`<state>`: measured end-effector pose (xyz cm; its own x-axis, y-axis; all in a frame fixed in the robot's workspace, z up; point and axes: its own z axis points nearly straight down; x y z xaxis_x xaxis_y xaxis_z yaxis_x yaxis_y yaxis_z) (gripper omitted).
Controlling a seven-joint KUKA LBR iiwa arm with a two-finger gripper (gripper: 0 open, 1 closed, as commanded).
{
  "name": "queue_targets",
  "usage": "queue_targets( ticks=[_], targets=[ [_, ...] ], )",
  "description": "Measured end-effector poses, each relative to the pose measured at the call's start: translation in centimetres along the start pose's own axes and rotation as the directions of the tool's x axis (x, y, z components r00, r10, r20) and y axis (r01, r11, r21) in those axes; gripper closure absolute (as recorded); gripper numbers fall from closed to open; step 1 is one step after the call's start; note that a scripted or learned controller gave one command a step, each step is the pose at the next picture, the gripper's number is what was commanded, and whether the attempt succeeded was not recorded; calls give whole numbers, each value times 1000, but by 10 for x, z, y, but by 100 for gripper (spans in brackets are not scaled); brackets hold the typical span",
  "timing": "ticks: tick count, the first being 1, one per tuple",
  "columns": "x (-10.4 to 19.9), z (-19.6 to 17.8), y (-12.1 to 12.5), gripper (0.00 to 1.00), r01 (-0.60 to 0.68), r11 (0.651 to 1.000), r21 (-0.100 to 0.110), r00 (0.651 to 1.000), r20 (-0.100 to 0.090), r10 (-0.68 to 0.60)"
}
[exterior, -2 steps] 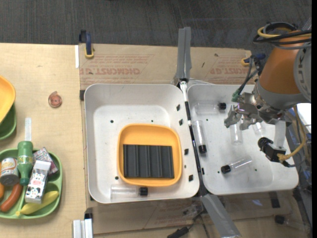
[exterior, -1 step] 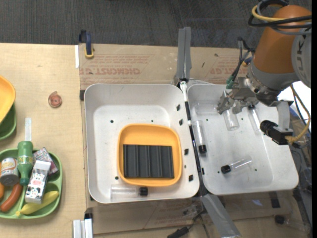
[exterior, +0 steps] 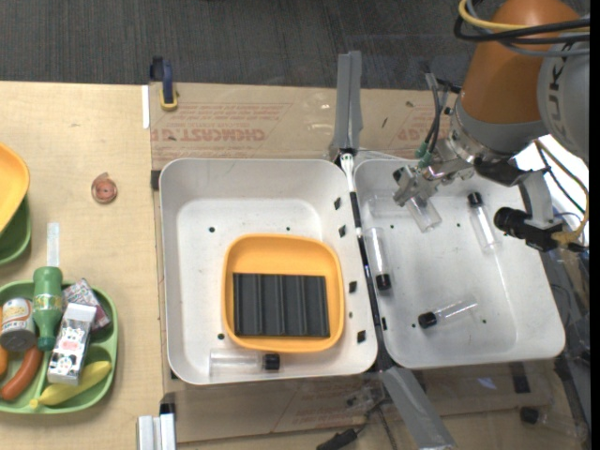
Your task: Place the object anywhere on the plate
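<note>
An orange square plate [exterior: 281, 246] lies in the left bin [exterior: 187, 251], with a black ridged block [exterior: 281, 305] on it. In the right bin [exterior: 525, 336] lie clear tubes with black caps: one [exterior: 375, 259] along the left wall, one [exterior: 448, 313] near the front, one [exterior: 482, 221] at the right. A further clear tube [exterior: 240, 364] lies in the left bin in front of the plate. My gripper [exterior: 418, 187] hangs low over the back left of the right bin, just above a clear piece [exterior: 427, 216]. Whether it holds anything is not visible.
A metal divider [exterior: 349, 111] runs between the bins at the back. To the left, on the bench, a green tray [exterior: 103, 364] holds toy food and a bottle, and an orange and green dish [exterior: 11, 204] sits at the edge. A cable and black fitting [exterior: 520, 225] hang off the arm at the right.
</note>
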<state>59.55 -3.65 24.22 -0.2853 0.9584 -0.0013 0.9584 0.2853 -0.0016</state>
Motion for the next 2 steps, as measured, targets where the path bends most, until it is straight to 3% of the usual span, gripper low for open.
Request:
queue_targets(
  ticks=[1, 2],
  targets=[
    [17, 52, -6, 100, 121, 993, 1, 993, -1, -121],
    [83, 41, -40, 100, 257, 967, 0, 967, -1, -257]
  ],
)
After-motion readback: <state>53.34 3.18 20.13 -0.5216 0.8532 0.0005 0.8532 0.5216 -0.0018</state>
